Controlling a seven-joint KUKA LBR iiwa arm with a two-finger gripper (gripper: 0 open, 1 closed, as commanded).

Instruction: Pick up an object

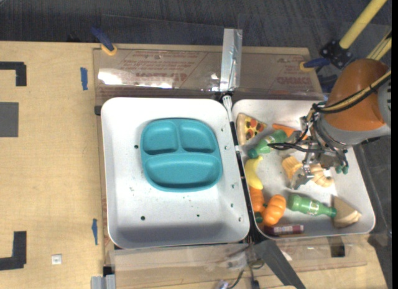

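My gripper [313,168] hangs low over the right bin [359,185], below the orange wrist band [356,95]. It sits over a pale peach toy [322,178] and beside an orange bread-like piece [290,166]. Whether either is between its tips is hidden by the wrist and cables. Around it lie a pizza slice [249,125], a carrot [283,130], a green vegetable [261,145], a yellow banana [253,173], a small pumpkin [274,207], a green bottle [311,207] and a tan wedge [346,214].
The left bin [124,210] holds a teal divided plate [181,154]. A dark red tube [286,228] lies along the right bin's front wall. A metal divider [231,58] stands behind the seam between the bins. Brown bench surface [43,176] spreads to the left.
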